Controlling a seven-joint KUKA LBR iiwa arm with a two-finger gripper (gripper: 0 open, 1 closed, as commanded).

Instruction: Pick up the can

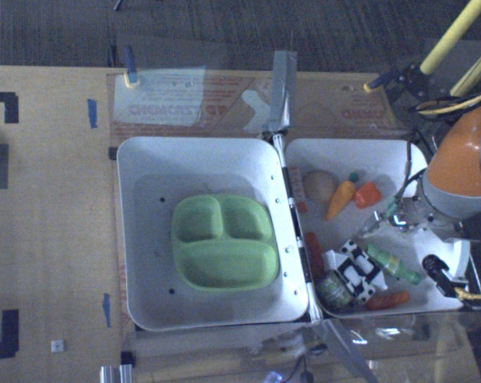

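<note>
The can (333,289) is a dark, greenish round shape lying near the front-left corner of the right bin (348,152). A black-and-white patterned object (356,268) presses against its right side. My gripper (390,215) hangs over the middle right of that bin, below the orange-banded wrist (457,163). It is above and to the right of the can and well apart from it, with nothing visibly in its grasp.
The right bin also holds a beige potato (320,186), a carrot (341,199), a red-orange pepper (368,194), a green bottle (392,263), and a red chili (388,299). A green divided tray (222,242) lies in the left bin (144,166).
</note>
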